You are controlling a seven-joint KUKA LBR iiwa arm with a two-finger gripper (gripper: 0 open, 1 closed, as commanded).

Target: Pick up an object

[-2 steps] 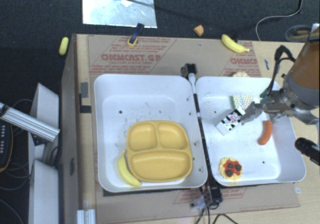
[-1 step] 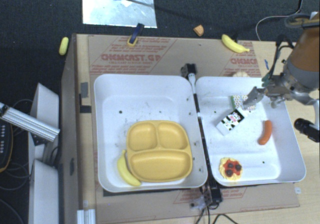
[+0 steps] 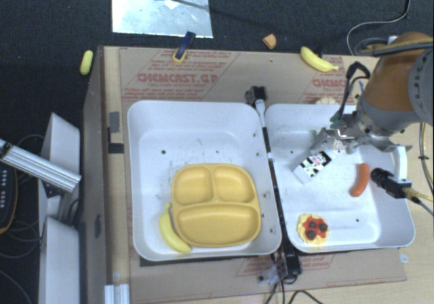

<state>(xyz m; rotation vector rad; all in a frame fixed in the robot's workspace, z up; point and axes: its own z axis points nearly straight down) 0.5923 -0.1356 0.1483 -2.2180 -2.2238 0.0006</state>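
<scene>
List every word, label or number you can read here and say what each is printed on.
"CHEMCAST GP", upside down in red, on the brown board behind the left bin.
The same red print, partly cut off, on the board's right part: not readable.
Black-and-white carton in the right bin: markings too small to read.

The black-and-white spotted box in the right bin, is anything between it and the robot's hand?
Nothing visible. The hand sits just above-right of the black-and-white spotted box, with bare white bin floor around them.

bench (image 3: 203,68) | left bin (image 3: 146,160), right bin (image 3: 393,221) side by side | banana (image 3: 316,60) at back
</scene>
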